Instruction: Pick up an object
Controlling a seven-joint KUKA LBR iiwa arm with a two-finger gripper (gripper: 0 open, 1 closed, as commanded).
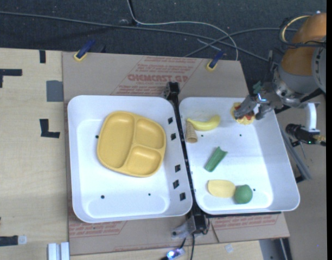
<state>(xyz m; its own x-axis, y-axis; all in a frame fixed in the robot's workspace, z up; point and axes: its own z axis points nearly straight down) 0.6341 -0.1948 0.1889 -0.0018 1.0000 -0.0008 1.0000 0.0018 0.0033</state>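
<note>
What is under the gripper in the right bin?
Under the gripper, at the far corner of the right bin, lies a small yellow and red object. The gripper covers most of it, so its shape cannot be told.

The arm is cut off by the right edge, so just its wrist end shows. A small red and yellow thing at the right bin's far corner is partly hidden by the gripper and too small to name.

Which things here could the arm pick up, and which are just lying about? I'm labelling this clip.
For the job: gripper, small red-and-yellow item under it, banana, green piece, yellow lemon-like item, green ball.

Lying about: yellow divided plate, clamps, cables.
</note>
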